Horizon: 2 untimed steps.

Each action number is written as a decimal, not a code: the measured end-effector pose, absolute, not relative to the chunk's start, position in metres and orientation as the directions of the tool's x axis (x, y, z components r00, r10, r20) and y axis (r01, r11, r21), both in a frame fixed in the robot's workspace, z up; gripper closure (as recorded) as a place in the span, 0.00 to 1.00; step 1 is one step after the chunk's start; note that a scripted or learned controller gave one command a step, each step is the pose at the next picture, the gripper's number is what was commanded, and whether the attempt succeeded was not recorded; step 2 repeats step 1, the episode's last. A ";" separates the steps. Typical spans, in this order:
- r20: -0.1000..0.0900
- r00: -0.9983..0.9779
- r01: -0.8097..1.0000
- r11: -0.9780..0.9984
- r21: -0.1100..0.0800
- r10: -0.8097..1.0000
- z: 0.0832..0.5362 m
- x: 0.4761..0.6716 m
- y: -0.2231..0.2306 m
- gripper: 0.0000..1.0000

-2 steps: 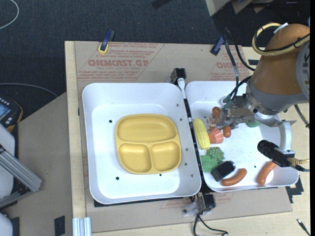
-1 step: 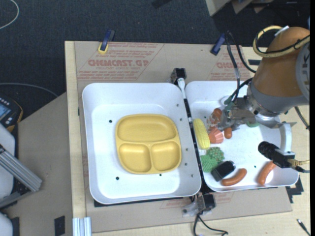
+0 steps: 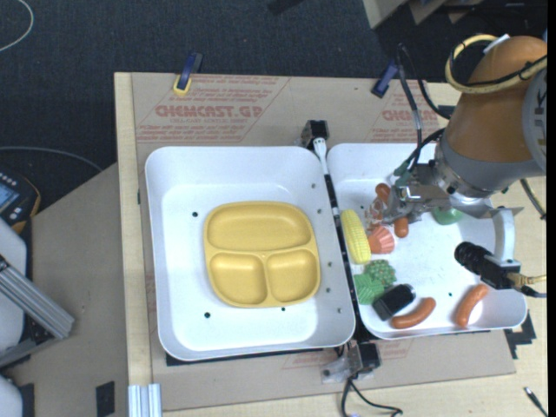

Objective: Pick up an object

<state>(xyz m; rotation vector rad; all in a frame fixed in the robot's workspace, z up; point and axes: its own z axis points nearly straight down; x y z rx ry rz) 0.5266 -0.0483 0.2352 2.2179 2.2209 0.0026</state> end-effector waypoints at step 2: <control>0.000 0.001 1.000 -0.001 -0.003 1.000 0.224 0.519 -0.053 1.00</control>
